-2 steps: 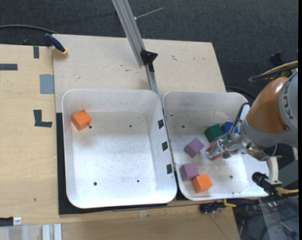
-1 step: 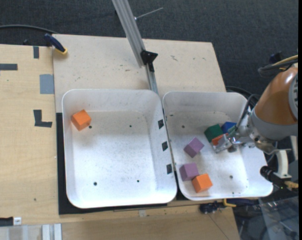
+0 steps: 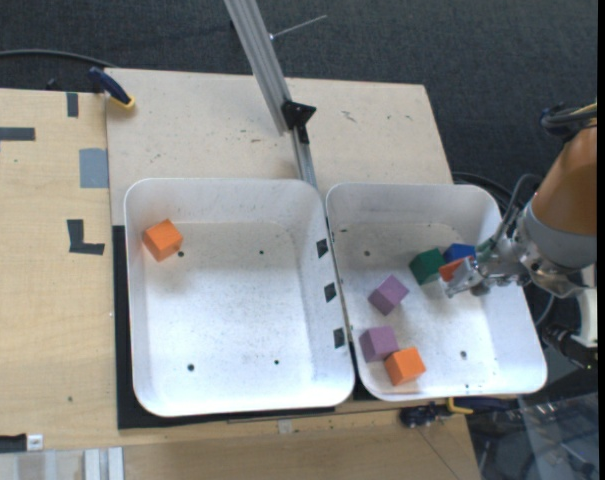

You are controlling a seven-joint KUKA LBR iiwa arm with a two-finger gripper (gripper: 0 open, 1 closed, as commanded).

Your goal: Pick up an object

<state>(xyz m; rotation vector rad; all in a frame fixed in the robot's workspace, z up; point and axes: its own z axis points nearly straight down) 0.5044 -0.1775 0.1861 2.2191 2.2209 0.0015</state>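
1. The right bin (image 3: pixel 502 363) holds most of the pieces: a green block (image 3: pixel 426 265) and a blue block (image 3: pixel 461 253) crowd together near its right wall, beside a small red-orange piece (image 3: pixel 450 269) (hard to make out).
2. Two purple blocks (image 3: pixel 388 294) sit toward the bin's middle and left, and an orange block (image 3: pixel 405 365) lies near the front edge.
3. A lone orange cube (image 3: pixel 163 239) rests by the left bin's (image 3: pixel 232 393) left wall.
4. The gripper (image 3: pixel 464 275) hangs low over the clustered blocks, likely the intended target since they lie nearest the arm.
5. The arm leans in across the bin's right wall, wrist angled down-left.
6. Whether the jaws are spread or pinching something, I cannot tell.
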